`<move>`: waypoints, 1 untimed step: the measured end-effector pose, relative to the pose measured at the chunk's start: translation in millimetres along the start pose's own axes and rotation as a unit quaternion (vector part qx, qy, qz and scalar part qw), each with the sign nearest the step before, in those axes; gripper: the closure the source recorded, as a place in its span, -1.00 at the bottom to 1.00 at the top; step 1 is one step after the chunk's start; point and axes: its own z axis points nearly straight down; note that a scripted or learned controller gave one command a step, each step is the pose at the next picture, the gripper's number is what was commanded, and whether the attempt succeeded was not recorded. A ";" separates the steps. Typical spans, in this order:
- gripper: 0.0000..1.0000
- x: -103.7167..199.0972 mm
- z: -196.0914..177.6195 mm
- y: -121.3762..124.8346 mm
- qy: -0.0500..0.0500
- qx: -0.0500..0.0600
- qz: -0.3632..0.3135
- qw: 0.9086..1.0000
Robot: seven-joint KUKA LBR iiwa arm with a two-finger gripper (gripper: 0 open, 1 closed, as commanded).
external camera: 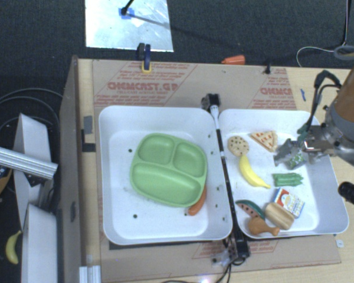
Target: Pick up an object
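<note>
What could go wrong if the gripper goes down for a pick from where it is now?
The gripper hovers over the right bin's crowded part. The green toy, banana and waffle slice lie close together, so it may nudge a neighbour or close on nothing. The banana's curved shape could slip out.

Bench (165, 78): brown board surface printed with red lettering along the far edge. Two shallow white bins resting side by side at mid-bench, touching along their inner walls: left bin (115, 158) and right bin (330, 217). Black clamp (212, 102) seated at the far end of the seam between bins; second black clamp (239, 249) at the near end. Blue-and-yellow clamp (144, 56) gripping the far edge. Orange item (233, 59) lying at the far edge, right of centre.
</note>
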 end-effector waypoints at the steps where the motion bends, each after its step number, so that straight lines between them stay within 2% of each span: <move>1: -1.00 3.8 158.1 53.4 0.001 0.005 -0.001 1.000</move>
